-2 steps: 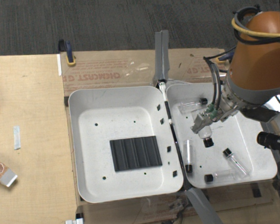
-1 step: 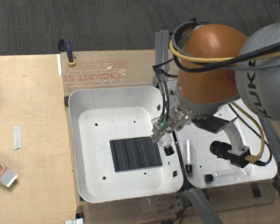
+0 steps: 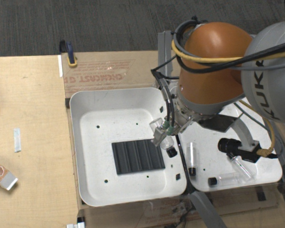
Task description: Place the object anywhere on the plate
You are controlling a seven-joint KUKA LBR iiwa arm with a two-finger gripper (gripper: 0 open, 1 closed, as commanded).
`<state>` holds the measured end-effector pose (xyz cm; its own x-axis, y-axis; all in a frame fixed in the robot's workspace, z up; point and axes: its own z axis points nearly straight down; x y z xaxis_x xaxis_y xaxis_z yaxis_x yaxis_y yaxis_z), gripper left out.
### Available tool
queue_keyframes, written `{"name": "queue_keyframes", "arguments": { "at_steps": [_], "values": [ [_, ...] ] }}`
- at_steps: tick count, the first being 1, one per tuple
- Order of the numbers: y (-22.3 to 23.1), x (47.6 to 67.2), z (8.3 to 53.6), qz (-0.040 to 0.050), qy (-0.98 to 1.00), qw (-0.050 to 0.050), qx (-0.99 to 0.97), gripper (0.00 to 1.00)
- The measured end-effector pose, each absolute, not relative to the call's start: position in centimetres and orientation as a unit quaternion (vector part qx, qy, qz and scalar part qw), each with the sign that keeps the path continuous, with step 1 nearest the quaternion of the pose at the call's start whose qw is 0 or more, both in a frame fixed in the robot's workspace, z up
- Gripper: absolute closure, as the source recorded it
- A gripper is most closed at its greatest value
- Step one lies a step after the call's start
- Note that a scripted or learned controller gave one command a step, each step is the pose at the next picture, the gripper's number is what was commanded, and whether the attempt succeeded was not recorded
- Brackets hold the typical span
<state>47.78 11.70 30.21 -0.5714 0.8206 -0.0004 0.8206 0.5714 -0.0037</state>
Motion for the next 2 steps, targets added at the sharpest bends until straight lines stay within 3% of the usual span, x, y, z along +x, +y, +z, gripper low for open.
{"name": "queue_keyframes", "arguments": {
  "at_steps": [1,2],
  "values": [
    [11.7,47.8,31.7,0.0006,-0.944,0.0,-0.331,1.0],
    [15.7,47.8,27.6,0.0006,-0.987,0.001,-0.163,1.0]
  ]
}}
